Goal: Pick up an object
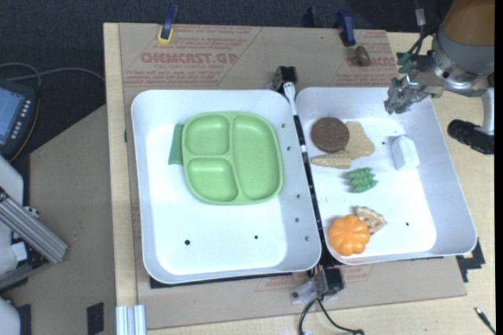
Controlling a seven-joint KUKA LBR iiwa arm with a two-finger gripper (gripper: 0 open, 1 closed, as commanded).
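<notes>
Hovering near the far right corner of the right bin (452,192), my end effector (402,99) hangs off the grey-and-orange arm (469,27) with nothing visibly between its fingers; from this slanted view I cannot tell how far apart they stand. I judge this to be the approach step: no object has been lifted yet.

All the candidates lie in the right bin. A brown round disc (329,134) touches a tan slice (360,139), and a pale corn-like piece (332,161) sits just in front of them. A small green item (361,180) lies a little nearer, and an orange pumpkin-shaped toy (348,235) rests at the near edge against a tan scrap (369,218). A small white block (402,152) lies closest to the end effector, just in front of it.

The left bin (157,223) carries a green divided tray (233,157).

Next I would pick one target, likely the white block, centre over it, then descend.
</notes>
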